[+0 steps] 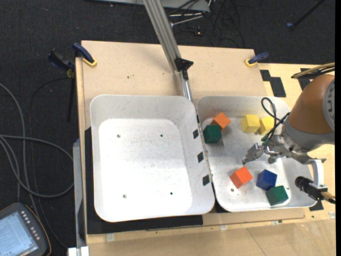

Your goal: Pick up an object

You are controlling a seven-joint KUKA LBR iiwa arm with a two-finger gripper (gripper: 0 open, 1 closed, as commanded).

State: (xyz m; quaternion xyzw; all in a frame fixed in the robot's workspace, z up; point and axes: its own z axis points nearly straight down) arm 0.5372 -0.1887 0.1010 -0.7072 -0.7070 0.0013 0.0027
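The right bin [229, 104] holds several coloured blocks. An orange block [222, 120] and a green block [212, 134] sit at its upper left, with two yellow blocks [250, 124] [267, 125] to their right. Toward the front lie another orange block [242, 176], a blue block [266, 178] and a green block [277, 194]. My gripper [256, 151] hangs over the middle of this bin, above bare floor between the yellow blocks and the blue one. It is open and nothing shows between its fingers.
The left bin [106, 111] adjoins the right bin along a shared ridge. A metal pole [162, 28] slants in from the top to that ridge. Clamps [85, 55] [257, 58] grip the bench's far corners. The arm's orange band [314, 103] overhangs the right bin's right side.
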